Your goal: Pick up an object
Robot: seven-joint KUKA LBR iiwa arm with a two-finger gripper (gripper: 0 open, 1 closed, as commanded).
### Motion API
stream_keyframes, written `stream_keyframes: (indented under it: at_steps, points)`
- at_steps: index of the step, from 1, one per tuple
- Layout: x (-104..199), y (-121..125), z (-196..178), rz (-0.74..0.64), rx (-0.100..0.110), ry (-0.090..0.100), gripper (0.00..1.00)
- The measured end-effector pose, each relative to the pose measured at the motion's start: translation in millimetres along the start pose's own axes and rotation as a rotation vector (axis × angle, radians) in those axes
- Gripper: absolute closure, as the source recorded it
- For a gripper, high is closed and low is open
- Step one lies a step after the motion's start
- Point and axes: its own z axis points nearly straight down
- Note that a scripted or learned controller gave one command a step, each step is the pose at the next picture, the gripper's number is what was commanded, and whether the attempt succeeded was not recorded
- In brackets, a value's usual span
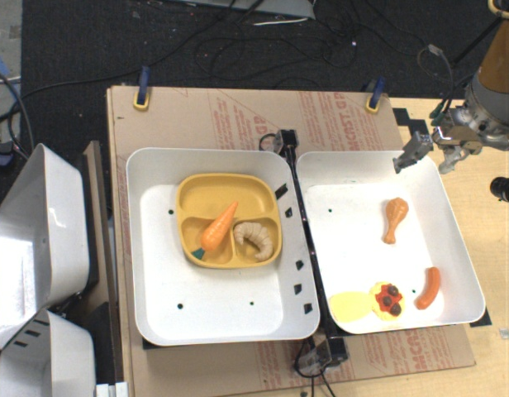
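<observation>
Orange-brown and glossy, the toy drumstick [394,218] lies in the right bin [337,230] below and slightly left of the gripper [428,153], its long axis near vertical in view. Fingers spread wide, holding nothing. Smooth moulded plastic, bulbous top tapering to a narrow shank.

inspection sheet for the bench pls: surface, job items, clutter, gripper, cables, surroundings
Surface: brown board bearing left bin and right bin, side by side.
Job's things: yellow divided plate in left bin holds carrot and shrimp; right bin holds drumstick, sausage, yellow piece with berries.
Clutter: nothing seen in the bins beyond these.
Grippers: gripper open, above right bin's far right corner, holding nothing.
Cables: black leads on the dark floor behind the board.
Surroundings: yellow clamps on the board's far edge; white containers at left.
</observation>
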Motion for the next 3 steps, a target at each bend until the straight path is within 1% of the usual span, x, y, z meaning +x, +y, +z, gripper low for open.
stream_keyframes:
  at_steps: [1, 2, 3]
  points:
    - [1, 2, -7, -0.003, -0.012, -0.002, 0.0]
    - [-3, 8, 54, -0.001, -0.006, -0.001, 0.0]
    - [3, 15, 103, -0.005, -0.007, -0.001, 0.0]
